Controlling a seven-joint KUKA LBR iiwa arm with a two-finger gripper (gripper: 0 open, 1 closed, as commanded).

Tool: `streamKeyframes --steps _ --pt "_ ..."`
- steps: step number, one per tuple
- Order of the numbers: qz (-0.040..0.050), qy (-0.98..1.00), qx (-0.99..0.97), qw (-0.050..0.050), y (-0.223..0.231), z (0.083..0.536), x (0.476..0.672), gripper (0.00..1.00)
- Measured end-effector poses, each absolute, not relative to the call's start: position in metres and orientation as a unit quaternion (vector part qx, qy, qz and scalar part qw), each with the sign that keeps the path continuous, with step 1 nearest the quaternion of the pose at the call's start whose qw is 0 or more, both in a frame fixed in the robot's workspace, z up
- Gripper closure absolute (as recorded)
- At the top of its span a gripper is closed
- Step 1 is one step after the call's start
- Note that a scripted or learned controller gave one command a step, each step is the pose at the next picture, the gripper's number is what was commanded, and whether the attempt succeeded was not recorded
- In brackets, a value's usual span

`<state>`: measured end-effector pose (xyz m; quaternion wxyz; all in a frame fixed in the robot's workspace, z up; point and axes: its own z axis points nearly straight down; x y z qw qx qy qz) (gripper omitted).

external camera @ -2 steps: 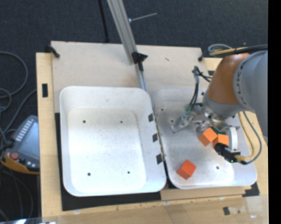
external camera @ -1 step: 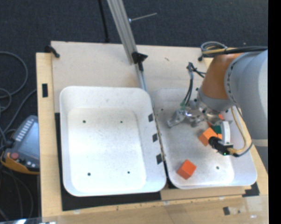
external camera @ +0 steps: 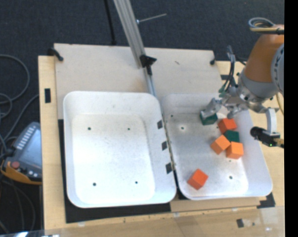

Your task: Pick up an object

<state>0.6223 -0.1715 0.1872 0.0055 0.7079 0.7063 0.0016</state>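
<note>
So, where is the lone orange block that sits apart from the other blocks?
The lone orange block lies in the right bin, near its front edge, below and left of the cluster of blocks.

Counter (external camera: 109,58): light wood top, seen at a slant, dark carpet around it. Two shallow white bins sit side by side on it, touching along the middle. Left bin (external camera: 69,132) sits on a black mat (external camera: 114,210) that shows along its left and front edges. Right bin (external camera: 260,181) reaches the counter's front right, with a strip of wood (external camera: 213,204) under its front rim. An aluminium post (external camera: 131,26) rises slanted from a black bracket (external camera: 148,61) at the back of the counter, just behind the seam between the bins. Small black clips at the back corners (external camera: 57,55) and front right (external camera: 240,223).
</note>
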Motion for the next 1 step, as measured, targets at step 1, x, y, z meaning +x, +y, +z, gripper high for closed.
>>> streamKeyframes --steps 1 --pt "-0.0014 0.708 0.706 0.000 -0.1976 0.0932 0.6668 0.00"
